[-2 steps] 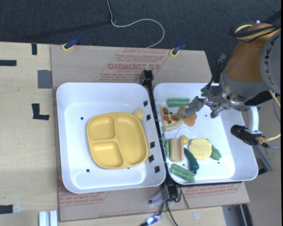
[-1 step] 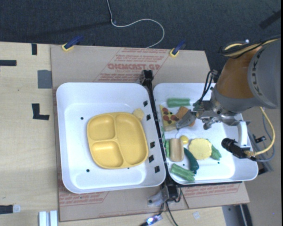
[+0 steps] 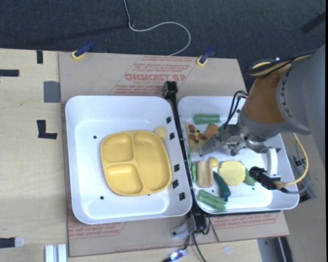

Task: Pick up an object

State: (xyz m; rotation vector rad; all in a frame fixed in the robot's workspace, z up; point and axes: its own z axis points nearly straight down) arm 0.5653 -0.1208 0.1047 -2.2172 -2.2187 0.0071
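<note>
The right bin (image 3: 273,201) holds several toy foods. A light green bean (image 3: 206,118) lies at the back, with an orange piece (image 3: 211,129) and a pizza slice (image 3: 194,135) below it. Toward the front are a hot dog (image 3: 204,171), a round yellow piece (image 3: 232,172), a dark green pepper (image 3: 221,185) and a green pod (image 3: 211,200). My gripper (image 3: 214,144) hangs low over the middle of this bin, just above the hot dog and beside the orange piece. I see nothing held in it.
The left bin (image 3: 82,146) carries a yellow divided plate (image 3: 135,161) and a small pale yellow piece (image 3: 160,131). The grey arm with its orange band (image 3: 262,100) covers the right bin's back right. A black divider (image 3: 177,141) runs between the bins.
</note>
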